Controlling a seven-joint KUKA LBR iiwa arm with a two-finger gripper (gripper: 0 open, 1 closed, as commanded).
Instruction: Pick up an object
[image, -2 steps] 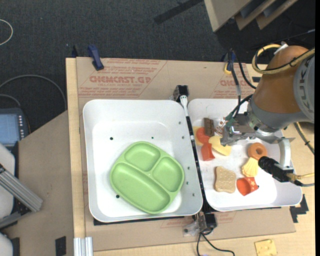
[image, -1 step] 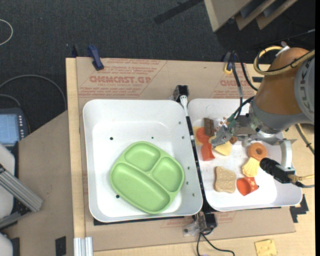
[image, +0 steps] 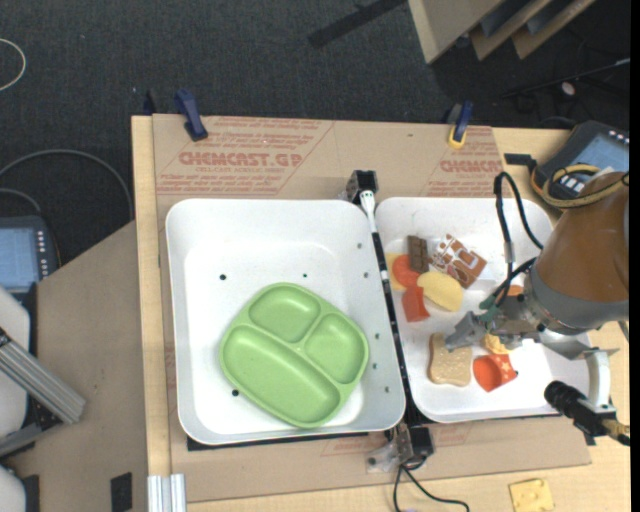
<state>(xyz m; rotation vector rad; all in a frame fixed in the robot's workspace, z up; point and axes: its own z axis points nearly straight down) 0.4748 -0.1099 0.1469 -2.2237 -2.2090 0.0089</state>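
Observation:
The right white bin (image: 520, 408) holds several toy foods. A yellow piece (image: 443, 292) lies beside red-orange pieces (image: 406, 273), with a brown and white packet (image: 460, 260) and a dark brown bar (image: 417, 252) behind them. A toast slice (image: 449, 362) lies near the front, next to a red piece (image: 493, 372). My gripper (image: 466, 332) hangs low over the bin between the yellow piece and the toast slice, just above the toast's upper right corner. Nothing shows between its tips.
The left white bin (image: 190, 300) holds a green divided plate (image: 292, 352). The bins' shared wall (image: 385, 300) runs just left of the foods. The arm's orange band (image: 590, 255) covers the right bin's right side. Clamps and a cable sit at the bench's back.

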